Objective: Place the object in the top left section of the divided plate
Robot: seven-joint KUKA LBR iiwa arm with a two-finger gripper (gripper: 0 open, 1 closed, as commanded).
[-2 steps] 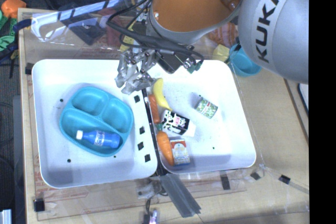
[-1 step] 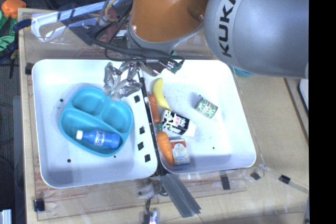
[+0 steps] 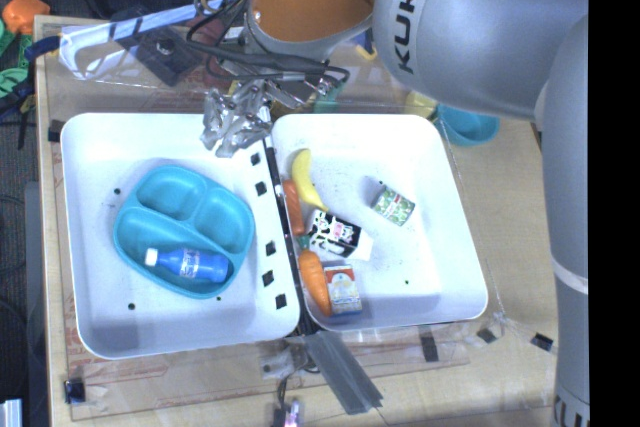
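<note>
- Because the arm reaches in from the right, I read the gripper (image 3: 232, 123) as hanging over the back rim where the two bins meet, above the left bin (image 3: 90, 315) and apart from everything lying in either bin.
- I see nothing between its fingers; whether they stand wide or narrow I cannot tell (the metal parts blur together at this slant).
- The divided plate (image 3: 140, 250) sits in the left bin, turned at an angle to the bin walls.
- The blue bottle (image 3: 190, 264) lies on its side in the plate's large front section, which I judge is not the top left section (image 3: 165, 190) the task names.
- Its long axis runs roughly left to right, white cap end pointing left, base pointing right and slightly forward.
- The right bin (image 3: 440, 165) holds a banana (image 3: 302, 177), a carrot (image 3: 314, 280), a can (image 3: 394, 205) and small cartons (my guess: spare candidates for picking).
</note>
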